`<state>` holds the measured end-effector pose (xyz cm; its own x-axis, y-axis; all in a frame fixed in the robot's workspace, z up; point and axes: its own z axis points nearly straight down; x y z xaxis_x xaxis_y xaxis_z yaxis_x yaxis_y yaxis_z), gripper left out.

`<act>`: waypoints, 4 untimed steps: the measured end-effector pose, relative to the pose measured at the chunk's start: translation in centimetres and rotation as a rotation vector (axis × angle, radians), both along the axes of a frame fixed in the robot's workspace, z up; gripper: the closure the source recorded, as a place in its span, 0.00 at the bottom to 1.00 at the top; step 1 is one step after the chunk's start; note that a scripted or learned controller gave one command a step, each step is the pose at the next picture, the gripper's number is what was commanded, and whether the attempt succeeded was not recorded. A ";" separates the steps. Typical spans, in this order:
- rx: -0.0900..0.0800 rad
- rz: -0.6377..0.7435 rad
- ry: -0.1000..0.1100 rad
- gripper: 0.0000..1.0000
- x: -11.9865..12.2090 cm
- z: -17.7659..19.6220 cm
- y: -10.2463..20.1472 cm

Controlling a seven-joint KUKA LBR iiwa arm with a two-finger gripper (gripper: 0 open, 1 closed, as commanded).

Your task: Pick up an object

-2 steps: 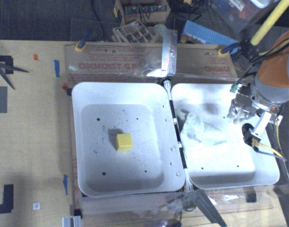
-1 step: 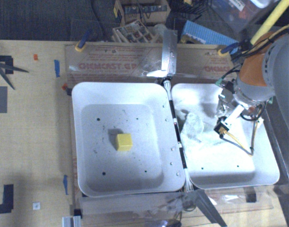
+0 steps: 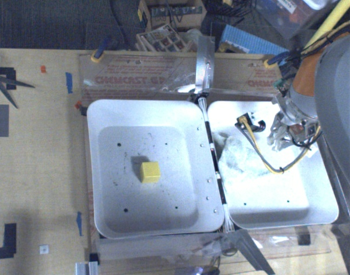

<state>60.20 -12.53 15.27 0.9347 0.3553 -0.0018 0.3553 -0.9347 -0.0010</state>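
Observation:
A small yellow block (image 3: 150, 172) lies near the middle of the left white bin (image 3: 106, 116). A crumpled clear plastic piece (image 3: 236, 153) rests on the left side of the right white bin (image 3: 266, 211). My gripper (image 3: 281, 135) hangs over the upper right part of the right bin, to the right of the plastic piece and far from the yellow block. A yellow cable (image 3: 265, 158) with a black end (image 3: 245, 122) loops from the wrist down across the bin floor. I see no object in the gripper.
The grey arm (image 3: 335, 96) with its orange band (image 3: 305, 80) covers the right bin's right edge. A cardboard strip (image 3: 140, 73) and a metal bracket (image 3: 204, 67) stand behind the bins. Wooden bench (image 3: 31, 171) stretches to the left.

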 end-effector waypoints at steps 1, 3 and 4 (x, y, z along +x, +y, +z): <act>0.001 -0.161 -0.001 1.00 -2.2 3.2 12.7; -0.001 -0.057 -0.002 1.00 -0.3 3.2 19.3; 0.000 -0.166 -0.002 1.00 -5.8 11.1 17.9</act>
